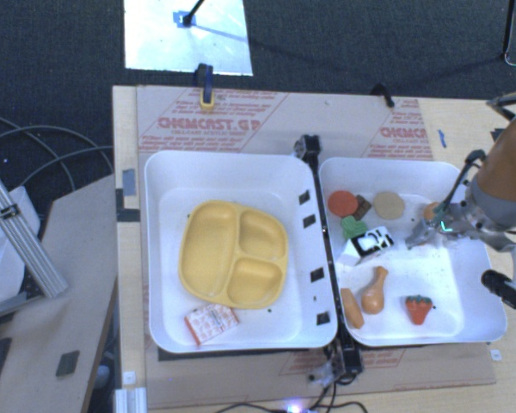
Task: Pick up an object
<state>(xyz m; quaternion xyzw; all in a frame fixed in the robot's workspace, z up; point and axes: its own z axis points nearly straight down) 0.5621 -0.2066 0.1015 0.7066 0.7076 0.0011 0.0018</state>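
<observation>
The right bin holds several small toys. A red disc and a tan disc lie at the back, with a green piece and a black-and-white block just in front of them. Nearer the front are a tan drumstick, an orange stick and a red strawberry. My gripper hangs low over the bin's right half, to the right of the black-and-white block, and a small orange piece sits right beside it. Nothing visibly hangs from it.
The left bin carries a yellow divided plate and a small red-and-white packet near its front wall. A black divider with clips runs between the bins. The grey arm with its orange band enters from the right.
</observation>
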